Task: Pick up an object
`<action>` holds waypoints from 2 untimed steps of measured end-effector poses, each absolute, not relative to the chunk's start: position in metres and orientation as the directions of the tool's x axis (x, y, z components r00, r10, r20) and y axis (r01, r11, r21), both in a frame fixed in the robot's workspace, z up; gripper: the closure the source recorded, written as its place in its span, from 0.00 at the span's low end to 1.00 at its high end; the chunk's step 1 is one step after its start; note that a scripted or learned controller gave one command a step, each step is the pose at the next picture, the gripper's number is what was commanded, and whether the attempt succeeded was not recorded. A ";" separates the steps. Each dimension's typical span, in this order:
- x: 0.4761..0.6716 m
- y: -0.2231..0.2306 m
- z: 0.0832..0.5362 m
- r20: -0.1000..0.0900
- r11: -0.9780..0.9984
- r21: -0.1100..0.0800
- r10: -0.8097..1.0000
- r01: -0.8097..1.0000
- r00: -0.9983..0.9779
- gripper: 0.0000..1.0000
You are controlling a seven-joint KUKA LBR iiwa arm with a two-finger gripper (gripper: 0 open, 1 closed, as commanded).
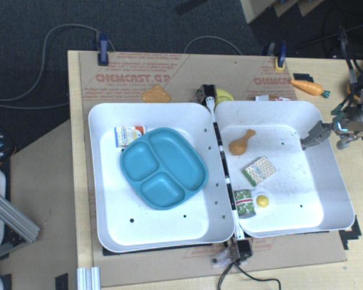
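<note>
The right bin (327,216) holds a tan toy drumstick (242,142), a green-and-white checked packet (259,170), a small green box (244,203) and a little yellow ball (262,201). My gripper (331,136) hangs over the right bin's far right rim, well to the right of these objects. Its fingers (314,136) stand apart, open, with nothing between them. In the left bin (109,222) lie a blue divided plate (163,168) and a small white carton (129,135), partly tucked under the plate's edge.
Behind the bins on the cardboard lie an orange piece (156,94), a yellow-green object (222,95) and a toy carrot (307,87). Blue clamps (102,48) hold the board's far edge. Cables trail at the back and front.
</note>
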State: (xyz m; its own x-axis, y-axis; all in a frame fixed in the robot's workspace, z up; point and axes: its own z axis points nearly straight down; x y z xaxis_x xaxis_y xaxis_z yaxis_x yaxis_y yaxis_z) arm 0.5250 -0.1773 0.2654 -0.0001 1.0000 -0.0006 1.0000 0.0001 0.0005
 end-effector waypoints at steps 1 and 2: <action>0.494 -0.086 0.091 0.008 0.006 -0.019 1.000 1.000 -0.005 0.00; 0.515 -0.095 0.083 -0.001 0.000 0.001 1.000 1.000 0.000 0.00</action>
